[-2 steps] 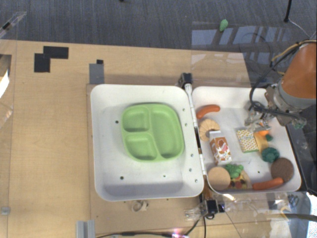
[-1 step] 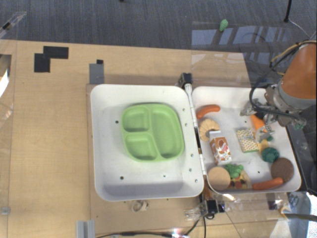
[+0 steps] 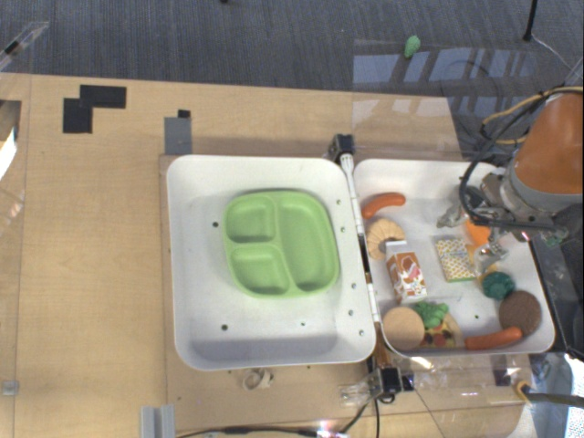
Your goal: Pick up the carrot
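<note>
I'm seeing the gripper (image 3: 476, 235) hanging over the carrot (image 3: 476, 233) at the right bin's (image 3: 429, 173) 3 o'clock side. Can't tell whether the jaws are apart or together. I'm judging the lift as not yet done.

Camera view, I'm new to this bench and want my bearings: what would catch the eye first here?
The bright green divided plate lies in the middle of the left bin. The right bin is crowded with toy food, such as a sausage at its far side and a small carton near its middle. The grey arm with its orange band reaches in from the right, its tool low over an orange piece, probably the carrot.
</note>
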`<state>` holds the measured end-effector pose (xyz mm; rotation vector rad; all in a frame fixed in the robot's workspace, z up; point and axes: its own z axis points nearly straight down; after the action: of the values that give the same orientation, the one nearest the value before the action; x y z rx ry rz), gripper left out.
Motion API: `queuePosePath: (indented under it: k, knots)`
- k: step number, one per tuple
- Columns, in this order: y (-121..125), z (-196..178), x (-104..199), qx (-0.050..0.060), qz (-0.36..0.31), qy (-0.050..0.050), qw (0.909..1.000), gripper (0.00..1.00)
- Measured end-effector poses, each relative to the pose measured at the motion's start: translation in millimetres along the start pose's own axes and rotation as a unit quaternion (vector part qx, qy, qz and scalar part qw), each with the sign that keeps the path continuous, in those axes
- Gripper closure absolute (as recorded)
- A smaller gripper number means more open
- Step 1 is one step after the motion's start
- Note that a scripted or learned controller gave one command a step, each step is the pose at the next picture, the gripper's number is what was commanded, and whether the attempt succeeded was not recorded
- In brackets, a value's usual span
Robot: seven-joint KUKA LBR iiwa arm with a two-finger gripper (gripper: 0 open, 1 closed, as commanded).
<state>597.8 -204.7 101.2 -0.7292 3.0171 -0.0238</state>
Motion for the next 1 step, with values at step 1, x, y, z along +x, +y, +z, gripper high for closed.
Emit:
queuePosePath:
  k: [1]
  knots:
    - [8.2, 0.5, 11.7, -0.001, -0.130, -0.001, 0.9915, 0.00]
